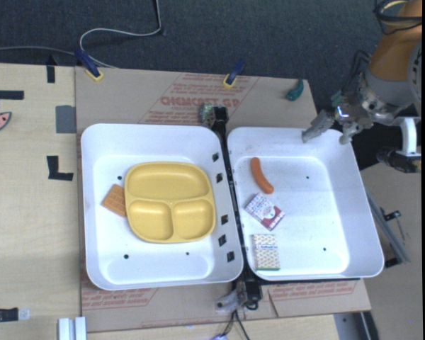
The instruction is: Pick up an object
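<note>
Hand [330, 131] hanging over the far right corner of the right bin [354, 190], at the rim, fingers spread wide with nothing between them. One finger reaches out toward the bin's far wall, the other sits close to my wrist.

Candidates all lie in this same bin, down its left half, so each is to the left of my hand and nearer the camera. Closest: orange sausage-shaped piece [262, 175], lying flat on the bin floor, long axis running on a slant from far-left to near-right. It is apart from the bin wall and apart from its neighbours. Next along, a small red-and-white packet [263, 211], then a green-edged packet [265, 251] near the front rim, just beside the divider side.

Left bin [99, 190] carries a yellow divided tray [171, 200] with a tan cracker [115, 200] tucked against its left edge; both well apart from my hand, across the middle join.

Judgement: the orange piece is the natural target. Travel is short, leftward and toward the camera, then down. My fingers should close across its short width, so the wrist would likely need turning to sit square to that slant.
</note>
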Controlling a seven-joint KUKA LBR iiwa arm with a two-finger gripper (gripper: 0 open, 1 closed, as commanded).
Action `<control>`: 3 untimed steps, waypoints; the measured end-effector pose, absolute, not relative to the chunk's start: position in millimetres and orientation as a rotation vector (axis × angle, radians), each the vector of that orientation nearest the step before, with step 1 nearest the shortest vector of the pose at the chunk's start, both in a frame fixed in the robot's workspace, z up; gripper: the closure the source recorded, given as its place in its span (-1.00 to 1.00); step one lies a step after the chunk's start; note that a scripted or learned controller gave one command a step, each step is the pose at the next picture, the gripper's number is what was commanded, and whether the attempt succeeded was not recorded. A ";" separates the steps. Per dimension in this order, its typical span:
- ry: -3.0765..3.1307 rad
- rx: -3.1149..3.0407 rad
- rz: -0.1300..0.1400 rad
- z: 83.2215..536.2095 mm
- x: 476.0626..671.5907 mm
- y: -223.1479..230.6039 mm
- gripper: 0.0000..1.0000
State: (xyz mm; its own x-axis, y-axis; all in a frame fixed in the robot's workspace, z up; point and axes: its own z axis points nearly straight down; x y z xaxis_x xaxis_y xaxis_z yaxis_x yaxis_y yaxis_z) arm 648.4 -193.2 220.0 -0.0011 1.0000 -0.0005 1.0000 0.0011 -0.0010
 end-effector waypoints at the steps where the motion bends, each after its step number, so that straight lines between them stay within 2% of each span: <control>1: -2.225 -2.219 -0.002 85.9 638.1 -113.2 -1.00; 2: -2.227 -2.220 -0.001 95.6 638.3 -113.7 1.00; 3: -2.225 -2.220 -0.002 239.4 638.1 -54.1 1.00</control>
State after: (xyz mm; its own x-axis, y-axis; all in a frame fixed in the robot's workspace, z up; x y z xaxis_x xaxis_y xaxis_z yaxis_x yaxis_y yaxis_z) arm 638.1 -54.1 239.4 -0.0026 1.0000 -0.0002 1.0000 0.0026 0.0020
